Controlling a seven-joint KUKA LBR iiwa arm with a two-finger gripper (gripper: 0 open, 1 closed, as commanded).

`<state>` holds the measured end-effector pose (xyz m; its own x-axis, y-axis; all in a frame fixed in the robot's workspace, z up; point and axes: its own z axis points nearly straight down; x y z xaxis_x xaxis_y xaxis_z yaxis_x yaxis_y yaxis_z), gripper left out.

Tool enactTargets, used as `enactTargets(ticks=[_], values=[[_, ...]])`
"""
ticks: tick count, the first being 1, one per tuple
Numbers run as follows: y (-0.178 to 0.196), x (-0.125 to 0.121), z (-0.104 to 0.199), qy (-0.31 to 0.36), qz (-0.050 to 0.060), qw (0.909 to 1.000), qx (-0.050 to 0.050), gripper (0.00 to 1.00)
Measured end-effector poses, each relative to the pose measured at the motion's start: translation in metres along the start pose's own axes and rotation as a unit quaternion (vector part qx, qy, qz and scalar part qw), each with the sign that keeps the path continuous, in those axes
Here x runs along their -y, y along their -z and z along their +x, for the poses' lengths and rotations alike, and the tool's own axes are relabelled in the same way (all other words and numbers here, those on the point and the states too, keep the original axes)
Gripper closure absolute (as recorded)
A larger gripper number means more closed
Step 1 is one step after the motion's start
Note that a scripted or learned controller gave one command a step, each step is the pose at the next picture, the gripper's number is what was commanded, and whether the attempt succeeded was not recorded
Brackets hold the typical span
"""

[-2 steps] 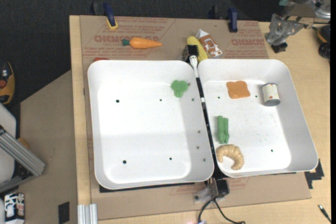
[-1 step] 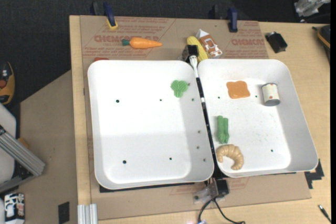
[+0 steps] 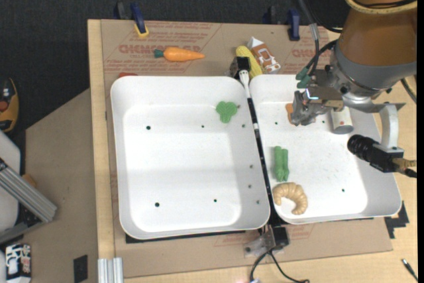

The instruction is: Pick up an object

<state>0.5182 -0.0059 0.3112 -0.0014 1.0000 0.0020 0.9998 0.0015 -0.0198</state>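
Right bin (image 3: 371,205), near end: one tan croissant (image 3: 292,197), curved, and touching or just beyond it one green block-like piece (image 3: 281,163), long axis running near-to-far, close to the divider between the bins. Further in: gripper (image 3: 303,111), whether open or closed cannot be told, with a small orange item (image 3: 290,111) at its left side; the green piece lies nearward of it. Left bin (image 3: 132,162), far end: one green leafy item (image 3: 226,111).

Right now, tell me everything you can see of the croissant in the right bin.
The tan, crescent-shaped toy croissant looks like glossy moulded plastic with ridged segments. It lies flat in the right white bin's near-left corner, curved ends pointing down, close to the bin's wall. A green block-shaped toy lies just above it, seemingly apart.
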Motion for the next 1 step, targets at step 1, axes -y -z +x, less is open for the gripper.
enactTargets(ticks=[1], values=[[0.0736,0.0136,-0.1086,-0.006,-0.014,0.9999,0.004,1.00]])
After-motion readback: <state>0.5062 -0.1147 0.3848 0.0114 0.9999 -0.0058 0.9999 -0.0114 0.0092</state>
